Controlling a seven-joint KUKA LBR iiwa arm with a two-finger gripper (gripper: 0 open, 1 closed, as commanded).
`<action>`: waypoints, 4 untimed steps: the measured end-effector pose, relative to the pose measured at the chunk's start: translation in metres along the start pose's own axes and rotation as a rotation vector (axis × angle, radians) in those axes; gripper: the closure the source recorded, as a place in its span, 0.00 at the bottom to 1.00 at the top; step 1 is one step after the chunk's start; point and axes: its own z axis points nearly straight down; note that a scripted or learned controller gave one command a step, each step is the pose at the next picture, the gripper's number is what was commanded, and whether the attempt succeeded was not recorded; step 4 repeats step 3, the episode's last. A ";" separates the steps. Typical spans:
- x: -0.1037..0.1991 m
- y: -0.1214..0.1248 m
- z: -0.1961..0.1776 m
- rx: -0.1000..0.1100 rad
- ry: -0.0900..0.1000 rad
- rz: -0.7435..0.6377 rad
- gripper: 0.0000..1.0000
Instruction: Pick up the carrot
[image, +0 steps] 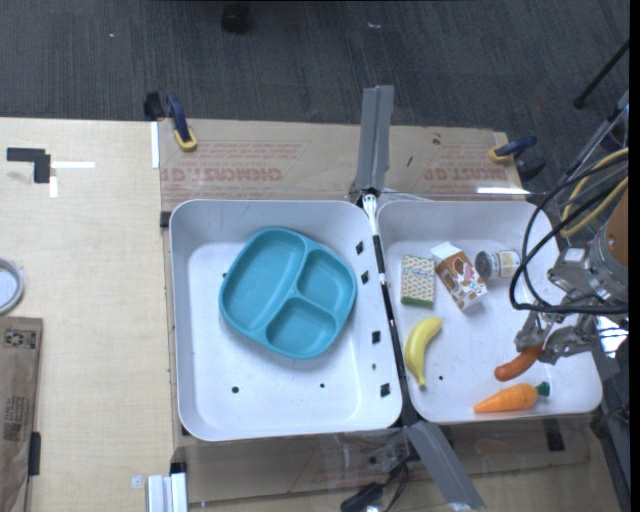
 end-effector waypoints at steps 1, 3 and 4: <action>0.000 0.000 0.000 0.000 0.000 0.000 0.00; 0.025 -0.020 0.105 -0.006 0.001 -0.574 0.00; 0.025 -0.020 0.105 -0.006 0.001 -0.574 0.00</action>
